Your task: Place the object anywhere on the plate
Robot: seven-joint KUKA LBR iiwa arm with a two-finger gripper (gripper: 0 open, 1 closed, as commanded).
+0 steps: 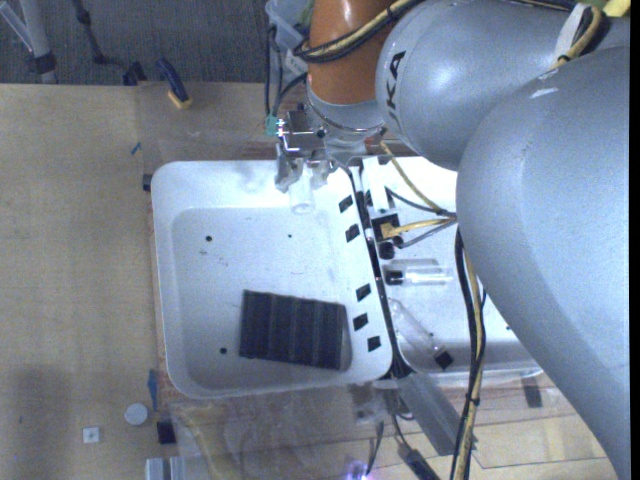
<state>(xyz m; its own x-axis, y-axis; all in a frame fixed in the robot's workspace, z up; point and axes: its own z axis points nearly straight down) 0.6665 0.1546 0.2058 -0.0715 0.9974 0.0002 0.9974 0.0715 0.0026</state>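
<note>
My tool (303, 176), whose state I cannot tell, hangs at the far rim of the left bin (175, 193), with the dark ribbed slab (291, 329) lying crosswise well below it toward the near wall.

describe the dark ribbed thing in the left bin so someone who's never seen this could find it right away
Start at the left white bin, the one seen whole. On its floor near the front wall lies a dark ribbed slab, rectangular and flat, slightly tilted. It is the large black shape on the white floor; the other dark marks are small dots and little squares along the bin's right rim.
</note>
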